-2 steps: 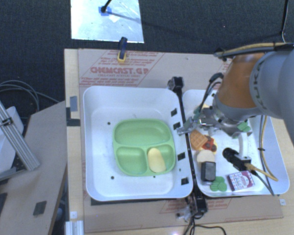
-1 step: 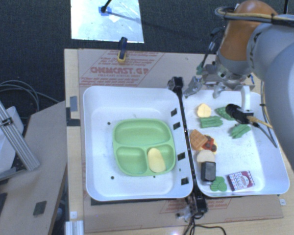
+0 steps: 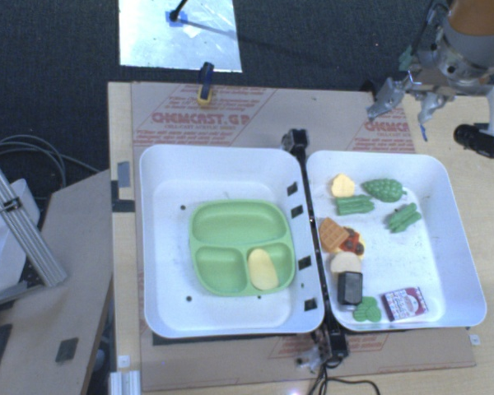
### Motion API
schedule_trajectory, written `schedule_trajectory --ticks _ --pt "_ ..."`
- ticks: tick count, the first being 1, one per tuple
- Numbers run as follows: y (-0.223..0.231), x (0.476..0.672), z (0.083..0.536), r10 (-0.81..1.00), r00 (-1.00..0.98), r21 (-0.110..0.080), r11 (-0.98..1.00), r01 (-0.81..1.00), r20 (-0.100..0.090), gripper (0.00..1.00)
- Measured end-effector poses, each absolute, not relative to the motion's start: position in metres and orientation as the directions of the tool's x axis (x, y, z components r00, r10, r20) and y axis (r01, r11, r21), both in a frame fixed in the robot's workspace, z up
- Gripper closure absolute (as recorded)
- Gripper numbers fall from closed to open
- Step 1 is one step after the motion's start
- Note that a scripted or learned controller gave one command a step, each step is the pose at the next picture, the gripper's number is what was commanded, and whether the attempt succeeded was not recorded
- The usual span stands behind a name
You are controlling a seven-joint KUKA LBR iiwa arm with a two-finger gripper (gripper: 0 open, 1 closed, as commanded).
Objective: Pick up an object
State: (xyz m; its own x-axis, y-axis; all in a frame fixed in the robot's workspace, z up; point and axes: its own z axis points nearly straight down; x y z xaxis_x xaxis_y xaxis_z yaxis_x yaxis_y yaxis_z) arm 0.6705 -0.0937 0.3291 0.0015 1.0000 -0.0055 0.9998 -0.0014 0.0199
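My gripper (image 3: pixel 405 104) hangs above the bench behind the right bin's (image 3: pixel 449 245) far edge, open, with nothing between its fingers. In the right bin lie several toy foods: a yellow piece (image 3: pixel 342 186), green vegetables (image 3: pixel 384 189), a green pod (image 3: pixel 354 206), another green piece (image 3: pixel 404 217), a waffle (image 3: pixel 333 234), a beige piece (image 3: pixel 345 262), a black block (image 3: pixel 350 287), a small green item (image 3: pixel 366 309) and a red-and-white packet (image 3: pixel 404 304). The left bin (image 3: pixel 173 179) holds a green divided plate (image 3: pixel 230 220) with a yellow piece (image 3: pixel 263 269) in its lower right compartment.
A black divider (image 3: pixel 306 220) runs between the two bins. A yellow-and-blue clip (image 3: pixel 205 85) sits on the cardboard behind the left bin. A silver sheet (image 3: pixel 179 23) lies on the dark floor at the back. Metal rails (image 3: pixel 12 220) stand at the left.
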Motion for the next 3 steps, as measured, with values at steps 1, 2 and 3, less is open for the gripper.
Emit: schedule_trajectory --ticks 1,2,3 --pt "-0.095 0.665 0.096 1.000 -0.001 -0.011 0.001 1.000 0.002 0.00" --pt "-0.095 0.670 0.118 1.000 -0.006 0.006 0.006 1.000 -0.002 1.00" --pt "-0.003 0.670 0.190 1.000 -0.012 0.009 0.012 1.000 0.003 1.00"
